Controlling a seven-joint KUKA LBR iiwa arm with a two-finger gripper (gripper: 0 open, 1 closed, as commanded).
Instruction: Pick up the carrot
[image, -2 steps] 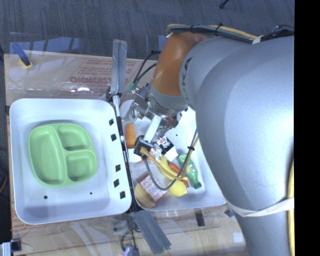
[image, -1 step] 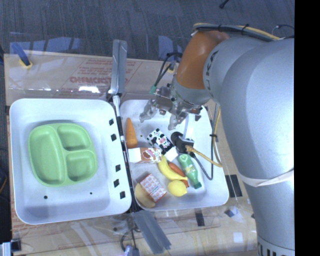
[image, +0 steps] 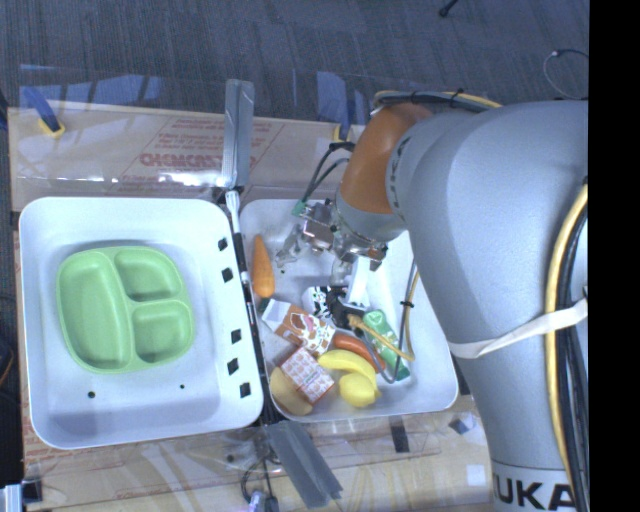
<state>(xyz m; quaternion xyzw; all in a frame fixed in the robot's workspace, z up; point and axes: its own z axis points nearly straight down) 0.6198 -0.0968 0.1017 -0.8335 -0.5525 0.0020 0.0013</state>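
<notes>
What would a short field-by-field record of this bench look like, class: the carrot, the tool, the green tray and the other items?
carrot: lies in the right bin, against its left wall, lengthwise
tool: above the right bin's upper part, right of the carrot, apart from it
green tray: three compartments, in the left bin
other items: banana, small boxes and packets heaped in the right bin's lower half
carrot status: not picked up

I see two bins side by side; in the left bin a divided tray lies left of centre; in the right bin the carrot lies along the left wall, the gripper just to its right; nearer me, a banana and small cartons crowd the front half.
</notes>
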